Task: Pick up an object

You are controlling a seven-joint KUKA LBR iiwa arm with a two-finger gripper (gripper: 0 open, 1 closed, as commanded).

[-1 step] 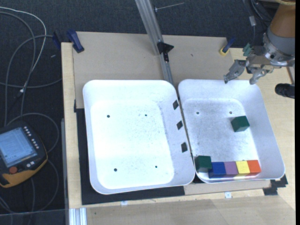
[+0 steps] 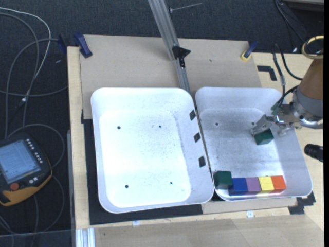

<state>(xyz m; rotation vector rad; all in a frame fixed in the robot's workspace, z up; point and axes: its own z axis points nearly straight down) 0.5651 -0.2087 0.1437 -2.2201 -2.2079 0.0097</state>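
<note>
The arm comes in from the right, and most of it is cut off by the edge. Its gripper [image 2: 264, 129] is over the right bin [image 2: 288, 153], and a dark green block [image 2: 264, 137] sits pinched between its fingers, up above the bin floor. The fingers are small and blurry. At the front wall of that bin lies a row of blocks: green block [image 2: 223, 178], blue block [image 2: 238, 185], purple block [image 2: 254, 184], yellow block [image 2: 266, 183], orange block [image 2: 278, 182]. The left bin [image 2: 103, 107] lies beside it on the table [image 2: 133, 60].
</note>
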